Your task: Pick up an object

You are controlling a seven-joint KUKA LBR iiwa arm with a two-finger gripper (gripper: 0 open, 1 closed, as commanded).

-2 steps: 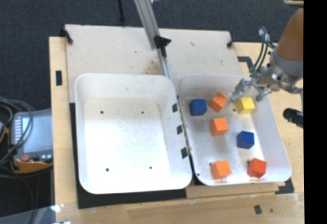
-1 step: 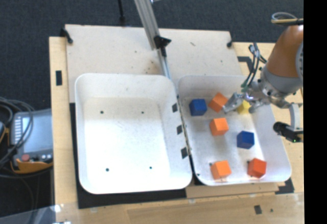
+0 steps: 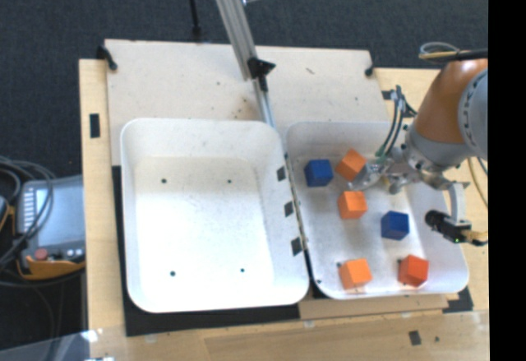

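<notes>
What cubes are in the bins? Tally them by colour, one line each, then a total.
Orange cubes: 4
Blue cubes: 2
Total: 6, all in the right bin.

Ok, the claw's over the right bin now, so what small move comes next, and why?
Probably a short drop straight down. The claw hangs in the right bin between the upper orange block and the middle orange block, with nothing visibly held. Which block it lines up with is unclear, so nudge toward one first if needed.
</notes>
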